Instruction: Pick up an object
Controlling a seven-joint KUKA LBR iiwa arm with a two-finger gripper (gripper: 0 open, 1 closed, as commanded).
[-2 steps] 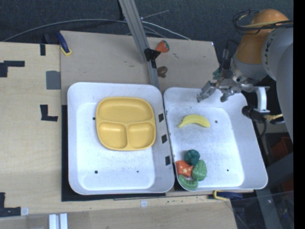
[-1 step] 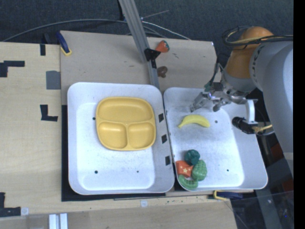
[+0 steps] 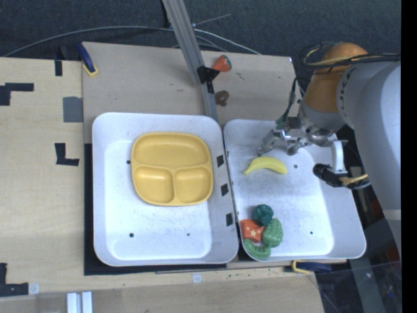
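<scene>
Toy veg cluster [image 3: 262,231] sits near edge of right bin [image 3: 339,230]. Banana [image 3: 266,167] lies further back, gripper [image 3: 269,145] just above its far-left end, jaws apart, nothing held. Risk: off-centre descent nudges banana aside, or curved skin slips out on close.

One camera sits high above the bench [image 3: 39,142] and looks down at a slant. It is far enough away to see both white bins, the left bin [image 3: 104,194] and the right bin [image 3: 339,227], side by side in the middle. The grey arm [image 3: 374,116] comes in from the right side. Dark floor [image 3: 98,5] shows along the top.
</scene>
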